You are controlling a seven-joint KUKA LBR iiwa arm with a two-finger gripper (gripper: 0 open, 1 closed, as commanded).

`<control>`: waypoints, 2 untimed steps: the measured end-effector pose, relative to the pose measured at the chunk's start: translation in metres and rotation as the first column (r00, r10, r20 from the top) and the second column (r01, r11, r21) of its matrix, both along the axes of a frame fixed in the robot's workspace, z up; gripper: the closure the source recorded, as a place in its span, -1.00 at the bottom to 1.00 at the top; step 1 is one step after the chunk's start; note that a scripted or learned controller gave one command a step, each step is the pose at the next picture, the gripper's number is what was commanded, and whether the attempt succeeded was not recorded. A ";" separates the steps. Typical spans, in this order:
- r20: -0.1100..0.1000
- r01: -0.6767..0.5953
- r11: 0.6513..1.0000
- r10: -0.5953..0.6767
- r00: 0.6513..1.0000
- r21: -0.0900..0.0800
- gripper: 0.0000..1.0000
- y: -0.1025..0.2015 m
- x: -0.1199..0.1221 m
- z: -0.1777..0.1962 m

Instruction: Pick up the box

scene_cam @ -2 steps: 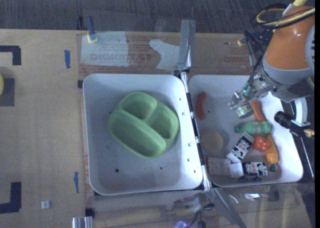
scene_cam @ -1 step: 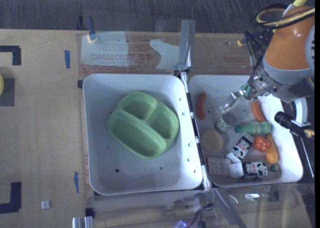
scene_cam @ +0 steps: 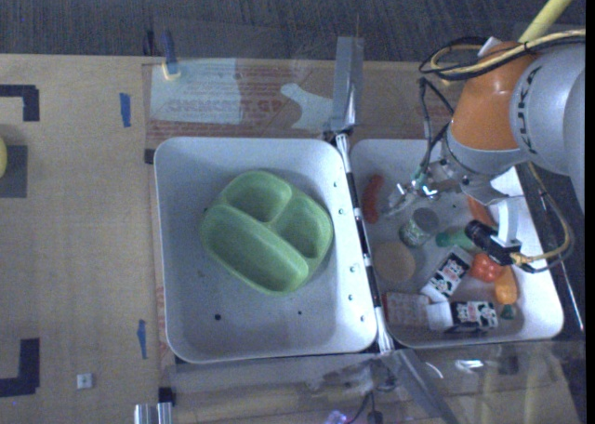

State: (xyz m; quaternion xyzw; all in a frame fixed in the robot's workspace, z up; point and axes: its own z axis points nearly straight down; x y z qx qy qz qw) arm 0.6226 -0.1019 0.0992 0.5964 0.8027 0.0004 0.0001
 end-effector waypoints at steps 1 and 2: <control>0.004 0.123 0.992 -0.123 0.992 -0.002 -1.00 -0.029 0.042 -0.013; 0.000 0.237 0.971 -0.237 0.971 0.000 -1.00 -0.018 0.008 -0.013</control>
